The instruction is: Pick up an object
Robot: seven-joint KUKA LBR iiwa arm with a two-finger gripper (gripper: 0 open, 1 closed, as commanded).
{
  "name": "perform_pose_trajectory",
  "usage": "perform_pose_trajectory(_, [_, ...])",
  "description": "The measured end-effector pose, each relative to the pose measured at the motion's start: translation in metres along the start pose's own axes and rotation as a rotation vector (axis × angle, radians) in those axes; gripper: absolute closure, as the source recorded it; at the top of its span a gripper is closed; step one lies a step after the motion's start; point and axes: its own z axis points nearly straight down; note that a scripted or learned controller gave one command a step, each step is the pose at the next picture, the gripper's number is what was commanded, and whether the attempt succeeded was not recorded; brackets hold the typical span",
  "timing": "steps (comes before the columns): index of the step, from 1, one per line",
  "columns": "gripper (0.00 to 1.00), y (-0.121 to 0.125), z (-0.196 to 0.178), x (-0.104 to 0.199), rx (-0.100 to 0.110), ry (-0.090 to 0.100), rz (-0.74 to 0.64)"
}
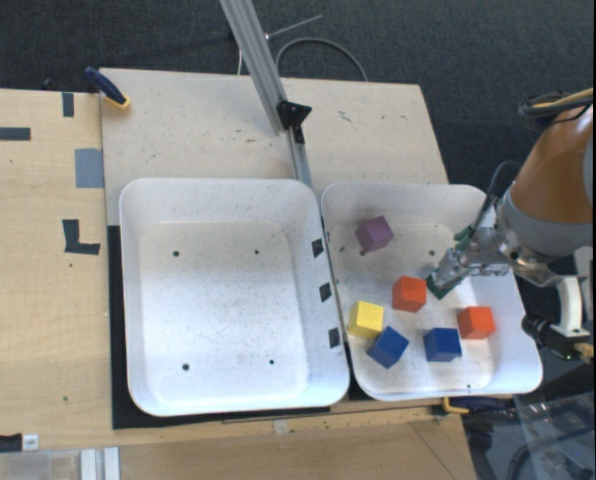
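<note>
Presently, step in hand: I judge this the approach, before any grasp; no block sits between my fingers that I can make out.
Pincer: my gripper (444,282) hangs low over the right bin (508,373), its dark green-tinged tip just beside the orange-red cube (409,294), on that cube's right.
Pincer state: I cannot tell how it stands; the tip is small and dark against the white floor.
Nearest target: the orange-red cube, near the middle of the right bin, looks the likeliest pick, since my tip is closest to it.
Other blocks: a purple cube (374,233) lies toward the far wall, a yellow cube (367,318) sits at the left wall, touching or nearly touching a blue cube (387,347), a second blue cube (442,344) lies toward the near wall, and an orange cube (475,322) lies just right of it.
Next move: I would need to shift left so the tip straddles the orange-red cube rather than flanking it, then descend and close.
Arm pose: my arm enters from the right, the orange band (560,163) high over the bin's right rim, the wrist angled down and leftward.
Left bin (138,268): well apart from my tip.
</note>
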Motion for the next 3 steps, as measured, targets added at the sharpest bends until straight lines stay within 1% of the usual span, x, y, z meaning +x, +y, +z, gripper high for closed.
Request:
perform_pose_trajectory(1, [1.0,0.015,-0.015,0.053,0.004,0.003,-0.005])
perform_pose_trajectory(2, [1.0,0.019,-0.017,0.1,0.005,0.003,-0.005])
perform_pose_trajectory(3, [1.0,0.036,-0.029,0.153,0.004,0.003,-0.006])
